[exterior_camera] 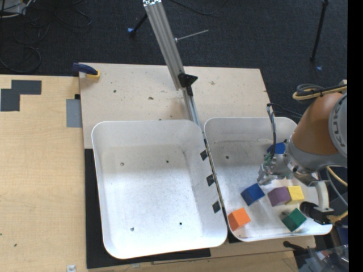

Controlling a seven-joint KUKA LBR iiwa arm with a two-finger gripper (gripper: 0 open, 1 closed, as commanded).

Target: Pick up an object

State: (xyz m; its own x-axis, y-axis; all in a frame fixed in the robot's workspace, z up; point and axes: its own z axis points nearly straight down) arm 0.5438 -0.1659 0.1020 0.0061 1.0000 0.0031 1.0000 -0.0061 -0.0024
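Note:
The right bin (238, 137) holds several small blocks: a dark blue block (253, 194), a purple block (279, 196), a yellow block (295, 193), a green block (294, 219) and an orange block (239, 217) near the front rim. A small blue piece (278, 148) lies further back by the arm. My gripper (267, 176) hangs low in the right bin, just behind the dark blue and purple blocks. The arm's wrist covers most of it.
The left bin (113, 146) lies beside the right one, with a row of black clips (209, 179) on the shared rim. A slanted aluminium bar (170, 50) rises behind the bins. A blue and yellow clamp (86, 69) sits at the board's back left corner.

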